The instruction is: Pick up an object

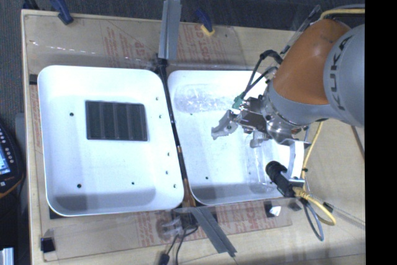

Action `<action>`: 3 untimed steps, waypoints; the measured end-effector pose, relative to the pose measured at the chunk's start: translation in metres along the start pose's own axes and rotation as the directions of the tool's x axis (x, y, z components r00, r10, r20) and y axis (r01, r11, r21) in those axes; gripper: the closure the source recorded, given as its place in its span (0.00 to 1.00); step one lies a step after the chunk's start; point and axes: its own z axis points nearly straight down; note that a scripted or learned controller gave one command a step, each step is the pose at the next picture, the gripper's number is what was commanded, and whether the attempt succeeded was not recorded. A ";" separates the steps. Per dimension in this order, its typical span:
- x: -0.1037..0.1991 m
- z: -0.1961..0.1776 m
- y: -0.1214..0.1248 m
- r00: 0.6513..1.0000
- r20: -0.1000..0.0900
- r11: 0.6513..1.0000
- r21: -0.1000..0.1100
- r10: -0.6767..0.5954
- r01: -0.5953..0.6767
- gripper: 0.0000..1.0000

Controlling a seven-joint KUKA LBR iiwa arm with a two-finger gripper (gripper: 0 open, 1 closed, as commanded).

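Orange-banded arm (pixel 310 65) puts my tool (pixel 239 133) over right bin (pixel 214 178) middle, jaws apart, empty, ready to drop on clear wrapper (pixel 198 99), maybe a bag, in that bin's far-left corner.

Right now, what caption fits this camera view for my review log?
Open gripper above the right bin; a dark ribbed slab lies in the left bin.

A left white bin (pixel 62 164) and a right white bin (pixel 205 161) sit side by side on the pale worktop (pixel 93 40), with what look like blue clamps (pixel 61 9) on its far edge.
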 end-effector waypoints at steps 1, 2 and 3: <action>-0.060 0.035 0.016 0.981 0.000 0.981 0.006 0.196 -0.196 0.00; -0.070 0.023 0.019 0.986 0.000 0.986 0.001 -0.168 0.168 0.00; -0.070 0.023 0.019 0.986 0.000 0.986 0.001 -0.168 0.168 0.00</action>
